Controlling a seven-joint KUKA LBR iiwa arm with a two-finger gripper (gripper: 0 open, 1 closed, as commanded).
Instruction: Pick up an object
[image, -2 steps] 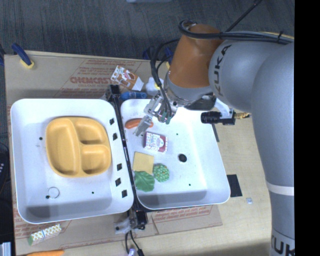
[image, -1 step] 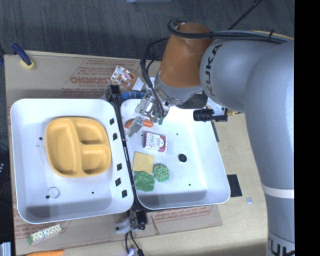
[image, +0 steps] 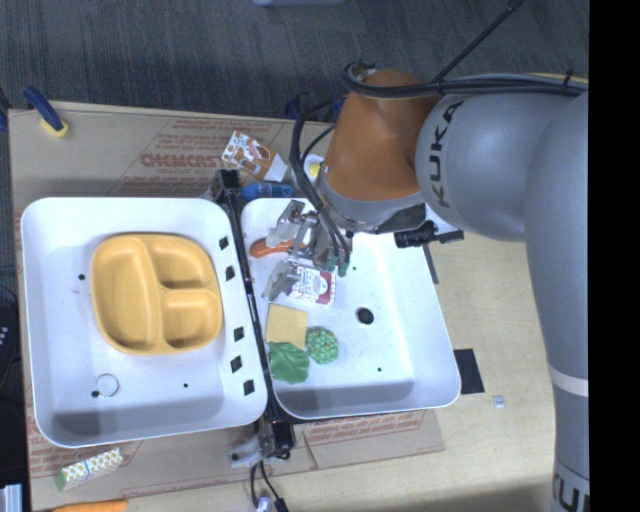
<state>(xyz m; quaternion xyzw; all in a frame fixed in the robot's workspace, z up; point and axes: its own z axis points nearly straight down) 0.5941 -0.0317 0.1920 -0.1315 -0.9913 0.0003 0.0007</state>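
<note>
I'm hovering the claw (image: 318, 243) low in the right bin (image: 405, 330) over the small packet (image: 308, 283), finger state unreadable, nothing lifted yet.

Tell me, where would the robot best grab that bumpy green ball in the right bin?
Probably straight from above, fingers closing across the middle of the bumpy green ball. It looks roundish, so its widest part gives the firmest hold. Close on the sides facing the bin's near and far walls: the green leafy piece crowds its left side and the yellow block sits just up-left.
</note>
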